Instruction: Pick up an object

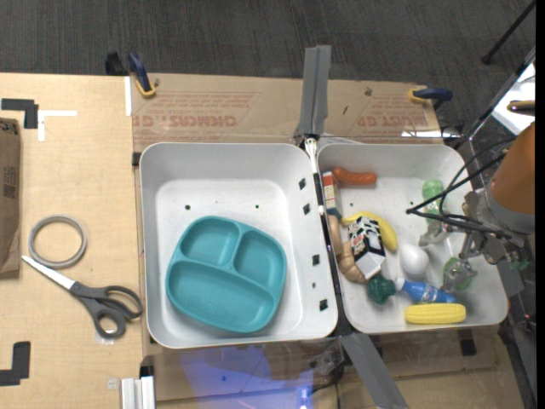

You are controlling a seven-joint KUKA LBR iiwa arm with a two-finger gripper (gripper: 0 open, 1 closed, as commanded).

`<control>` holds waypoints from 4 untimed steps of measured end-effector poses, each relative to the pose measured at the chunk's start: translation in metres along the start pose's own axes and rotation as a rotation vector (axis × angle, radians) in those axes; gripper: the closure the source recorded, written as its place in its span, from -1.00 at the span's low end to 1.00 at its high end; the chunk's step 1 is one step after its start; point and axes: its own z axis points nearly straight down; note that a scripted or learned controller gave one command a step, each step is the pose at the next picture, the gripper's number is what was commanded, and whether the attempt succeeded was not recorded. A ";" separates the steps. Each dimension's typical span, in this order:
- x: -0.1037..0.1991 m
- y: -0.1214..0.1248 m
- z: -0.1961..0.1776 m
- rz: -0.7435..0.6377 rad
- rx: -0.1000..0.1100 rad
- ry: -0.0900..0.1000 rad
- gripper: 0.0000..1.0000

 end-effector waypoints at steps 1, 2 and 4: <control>-0.066 0.037 0.000 0.061 -0.001 -0.002 -1.00; -0.140 0.106 0.000 0.010 -0.001 -0.002 -1.00; -0.020 0.127 0.000 -0.136 0.000 0.001 -1.00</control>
